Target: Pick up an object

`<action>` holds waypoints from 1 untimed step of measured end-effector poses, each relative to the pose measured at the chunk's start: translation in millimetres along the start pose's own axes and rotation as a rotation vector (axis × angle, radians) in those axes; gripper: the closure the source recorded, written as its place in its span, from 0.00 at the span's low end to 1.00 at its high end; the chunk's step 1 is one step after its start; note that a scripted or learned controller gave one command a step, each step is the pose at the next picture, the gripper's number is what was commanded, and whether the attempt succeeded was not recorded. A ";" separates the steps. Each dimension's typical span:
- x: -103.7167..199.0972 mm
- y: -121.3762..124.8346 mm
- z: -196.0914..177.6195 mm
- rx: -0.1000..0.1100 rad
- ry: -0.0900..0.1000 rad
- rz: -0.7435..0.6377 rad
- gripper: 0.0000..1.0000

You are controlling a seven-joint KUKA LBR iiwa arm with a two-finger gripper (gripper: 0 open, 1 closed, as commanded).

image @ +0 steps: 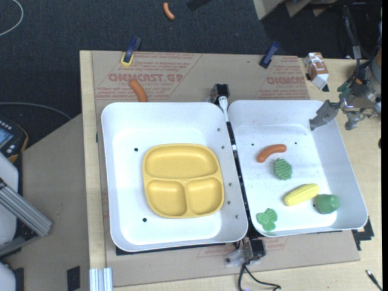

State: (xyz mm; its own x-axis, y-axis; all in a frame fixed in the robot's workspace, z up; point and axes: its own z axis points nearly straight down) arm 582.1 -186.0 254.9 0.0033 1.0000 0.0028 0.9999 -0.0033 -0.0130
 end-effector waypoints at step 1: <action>0.5 2.3 -7.2 -0.013 -0.003 -0.003 0.00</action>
State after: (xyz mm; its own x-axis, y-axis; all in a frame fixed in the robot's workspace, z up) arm 584.5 -185.5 262.1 0.0000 1.0000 0.0000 1.0000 0.0000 -0.0002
